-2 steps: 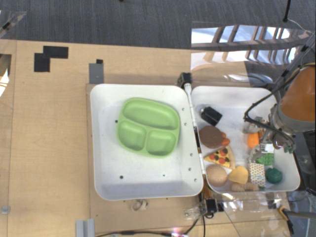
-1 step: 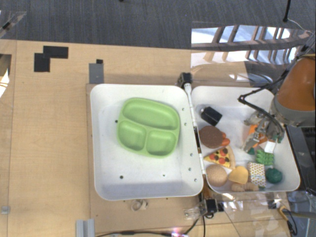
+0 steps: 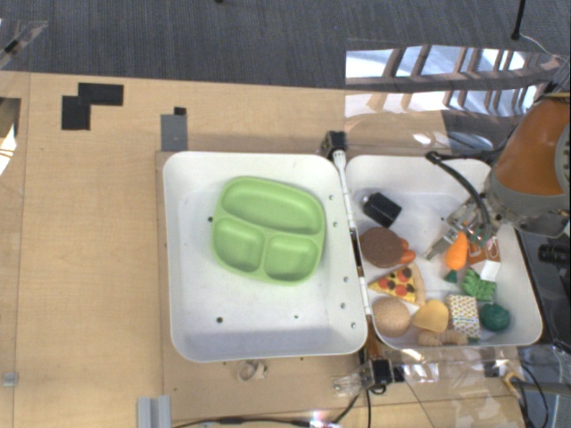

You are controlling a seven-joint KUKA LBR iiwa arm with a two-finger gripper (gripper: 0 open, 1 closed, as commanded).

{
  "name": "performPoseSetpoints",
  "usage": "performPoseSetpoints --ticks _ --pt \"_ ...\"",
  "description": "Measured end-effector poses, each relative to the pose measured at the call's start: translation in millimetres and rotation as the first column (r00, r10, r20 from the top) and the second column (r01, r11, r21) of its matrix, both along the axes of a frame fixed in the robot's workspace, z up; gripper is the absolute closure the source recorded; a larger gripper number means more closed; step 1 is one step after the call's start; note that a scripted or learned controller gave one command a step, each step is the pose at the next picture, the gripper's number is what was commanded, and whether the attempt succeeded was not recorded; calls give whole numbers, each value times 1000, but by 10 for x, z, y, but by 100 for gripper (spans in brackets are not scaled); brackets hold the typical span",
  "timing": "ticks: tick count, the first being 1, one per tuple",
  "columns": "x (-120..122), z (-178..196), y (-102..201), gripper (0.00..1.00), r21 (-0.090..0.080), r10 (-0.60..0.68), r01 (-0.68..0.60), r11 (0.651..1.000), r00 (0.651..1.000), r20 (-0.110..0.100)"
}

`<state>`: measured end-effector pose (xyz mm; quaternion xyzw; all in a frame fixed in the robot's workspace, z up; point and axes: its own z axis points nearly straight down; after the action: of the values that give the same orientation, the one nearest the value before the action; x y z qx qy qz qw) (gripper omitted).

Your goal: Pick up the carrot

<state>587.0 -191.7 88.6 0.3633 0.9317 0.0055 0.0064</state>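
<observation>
Arm: reaching in from the right over the right bin (image 3: 426, 169), orange band showing at the frame's right edge.
Gripper (image 3: 465, 234): hanging low over the right side of the right bin, metal fingers pointing down and left, just at the carrot's top end.
Fingers: standing slightly apart around the carrot's upper end; they appear to be closing on it or touching it, but whether they are gripping it cannot be told from this slant.
Carrot (image 3: 457, 253): lying in the right bin, right of centre, orange, tilted, with its top under the fingertips.
Step in hand: judged to be the grasp itself, with the lift not yet done.
Next move: calling for a firm close on the carrot, then a straight rise clear of the bin.
Neighbours: a green leafy piece (image 3: 477, 286) is sitting just below the carrot and a dark green ball (image 3: 494, 316) lower still; a brown disc (image 3: 382, 247) and a pizza slice (image 3: 398, 283) are lying to the left, apart from it.
Edges: the bin's right wall is running near the gripper, leaving little side room there.
Open room: bare floor is lying above and left of the carrot, towards a black block (image 3: 382, 209).
Left bin (image 3: 192, 239): holding a green tray (image 3: 267, 229), well apart from the work.
</observation>
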Motion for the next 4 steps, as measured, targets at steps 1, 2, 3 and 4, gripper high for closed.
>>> performPoseSetpoints --ticks 1,2,3,4 --pt "39 141 -1 100 -6 7 -6 1000 1000 11" --pt "431 706 751 100 -1 -285 285 958 958 -3" --pt "417 692 718 0 -4 -289 289 957 957 -6" --pt "-66 15 656 0 -7 34 -34 999 999 -4"
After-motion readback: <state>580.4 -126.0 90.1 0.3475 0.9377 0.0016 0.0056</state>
